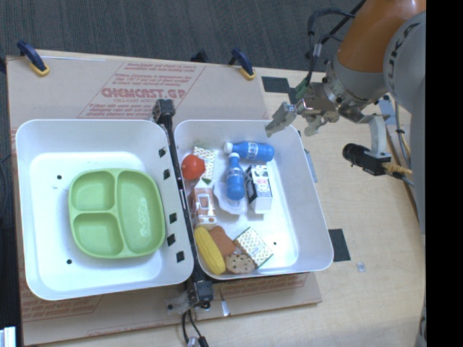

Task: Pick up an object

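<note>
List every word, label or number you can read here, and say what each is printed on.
"CHEMCAST GP", red print on the brown protective sheet under the bins.
The smaller red lines around it: too blurred to read.
Labels on the blue bottles and the small cartons: too small to read.

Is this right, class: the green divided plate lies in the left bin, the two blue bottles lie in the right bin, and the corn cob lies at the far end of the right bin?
One detail is wrong. The camera view shows the corn cob at the near end of the right bin, by the cookie. The green divided plate does lie in the left bin, and the two blue bottles in the right.
</note>
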{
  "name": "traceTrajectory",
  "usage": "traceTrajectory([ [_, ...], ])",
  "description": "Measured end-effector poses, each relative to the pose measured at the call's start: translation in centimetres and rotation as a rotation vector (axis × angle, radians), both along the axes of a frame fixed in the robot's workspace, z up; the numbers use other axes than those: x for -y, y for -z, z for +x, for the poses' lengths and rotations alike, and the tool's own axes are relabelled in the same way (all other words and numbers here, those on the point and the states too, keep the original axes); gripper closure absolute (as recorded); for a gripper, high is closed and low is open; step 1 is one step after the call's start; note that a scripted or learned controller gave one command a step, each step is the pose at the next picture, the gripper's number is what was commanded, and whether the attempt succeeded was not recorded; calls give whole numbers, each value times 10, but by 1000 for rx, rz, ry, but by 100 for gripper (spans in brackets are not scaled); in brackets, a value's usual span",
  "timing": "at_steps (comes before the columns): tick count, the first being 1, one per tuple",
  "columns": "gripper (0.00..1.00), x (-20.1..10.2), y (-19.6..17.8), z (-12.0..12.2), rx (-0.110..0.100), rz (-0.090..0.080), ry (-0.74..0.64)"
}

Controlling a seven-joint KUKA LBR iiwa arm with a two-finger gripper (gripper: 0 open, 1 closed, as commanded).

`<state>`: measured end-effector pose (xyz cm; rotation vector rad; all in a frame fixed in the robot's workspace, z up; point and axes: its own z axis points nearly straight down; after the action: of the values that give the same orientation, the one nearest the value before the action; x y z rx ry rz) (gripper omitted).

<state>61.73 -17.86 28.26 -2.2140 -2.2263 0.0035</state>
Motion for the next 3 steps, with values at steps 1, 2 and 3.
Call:
traceTrajectory([
  [1, 0, -32, 116, -49, -3, 1, 0],
  [2, 0, -28, 172, -3, 22, -7, -3],
  [3, 0, -14, 178, 9, 22, -3, -2],
])
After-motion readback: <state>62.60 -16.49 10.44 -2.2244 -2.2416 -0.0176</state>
